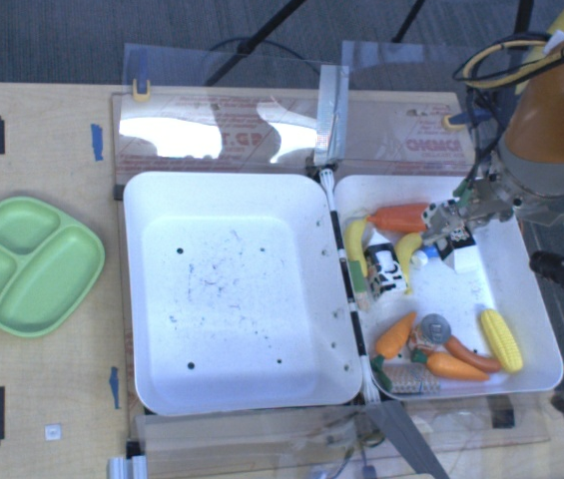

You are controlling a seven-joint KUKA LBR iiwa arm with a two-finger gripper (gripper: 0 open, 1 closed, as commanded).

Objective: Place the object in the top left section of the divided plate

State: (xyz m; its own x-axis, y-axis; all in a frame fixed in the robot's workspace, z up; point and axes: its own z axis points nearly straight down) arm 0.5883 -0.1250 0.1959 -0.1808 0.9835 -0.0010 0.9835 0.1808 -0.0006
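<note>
The green divided plate (32,265) lies on the wooden bench at the far left, outside both bins, with nothing in its sections. Over the upper part of the right bin (539,297) hangs my gripper (448,228), low and close to an orange carrot-like toy (398,217) and a small yellow piece (408,250). Whether anything sits between its fingers is hidden by the wrist and cables. Just left of it are a yellow banana (357,238) and a black-and-white bottle (384,265).
The left bin (227,282) stands between the plate and the right bin. In the right bin's lower part lie a corn cob (501,339), two orange carrots (393,335) (458,365) and a grey round piece (433,327). Clear panels rise behind both bins.
</note>
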